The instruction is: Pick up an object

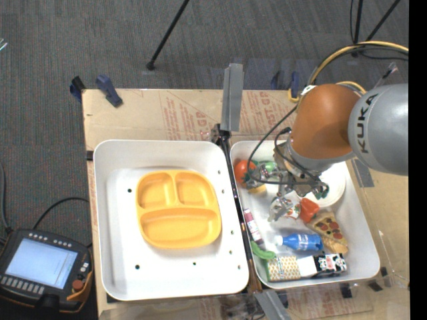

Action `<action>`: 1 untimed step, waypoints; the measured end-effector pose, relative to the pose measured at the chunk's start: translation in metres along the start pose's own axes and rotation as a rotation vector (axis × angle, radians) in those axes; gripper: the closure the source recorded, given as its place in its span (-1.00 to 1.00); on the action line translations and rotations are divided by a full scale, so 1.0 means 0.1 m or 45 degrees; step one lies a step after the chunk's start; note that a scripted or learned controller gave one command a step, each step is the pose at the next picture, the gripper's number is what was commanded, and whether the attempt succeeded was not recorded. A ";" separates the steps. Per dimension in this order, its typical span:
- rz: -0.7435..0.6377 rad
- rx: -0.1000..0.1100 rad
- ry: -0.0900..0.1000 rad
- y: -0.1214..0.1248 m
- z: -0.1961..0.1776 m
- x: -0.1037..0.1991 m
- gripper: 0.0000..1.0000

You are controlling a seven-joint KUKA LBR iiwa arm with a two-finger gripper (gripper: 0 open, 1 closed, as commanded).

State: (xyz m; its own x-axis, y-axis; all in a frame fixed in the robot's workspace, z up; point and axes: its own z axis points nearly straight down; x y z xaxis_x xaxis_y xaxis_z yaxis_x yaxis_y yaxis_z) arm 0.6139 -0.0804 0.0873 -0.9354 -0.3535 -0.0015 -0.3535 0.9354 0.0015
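Objects for picking lie heaped in the right bin (363, 245), the one nearer the tabletop's right edge: a red tomato-like ball (241, 171) near its upper left corner, a blue bottle (300, 242) lying on its side toward the lower edge, a pizza slice toy (329, 229) just beside it, a small carton (331, 264) in the lower right corner, a small red piece (309, 209) and a white plate (337, 187) toward the right wall. The end effector (288, 202) hangs over the middle of this heap, close to the red piece and a crumpled silvery item (283, 209), probably because the pile gives the program many targets there. Whether it is apart, together or clamped on anything cannot be told, since the wrist and cables cover it. The left bin (107, 199) carries a yellow divided tray (179, 209) lying flat at its centre, well apart from the arm.
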 end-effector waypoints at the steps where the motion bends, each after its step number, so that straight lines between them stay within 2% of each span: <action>1: -0.220 0.000 0.001 -0.28 0.00 0.60 -1.00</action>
State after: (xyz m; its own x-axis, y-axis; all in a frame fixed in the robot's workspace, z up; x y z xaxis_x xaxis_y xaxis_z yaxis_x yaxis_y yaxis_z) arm 0.5680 -0.1274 0.0874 -0.8608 -0.5090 -0.0010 -0.5090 0.8608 0.0014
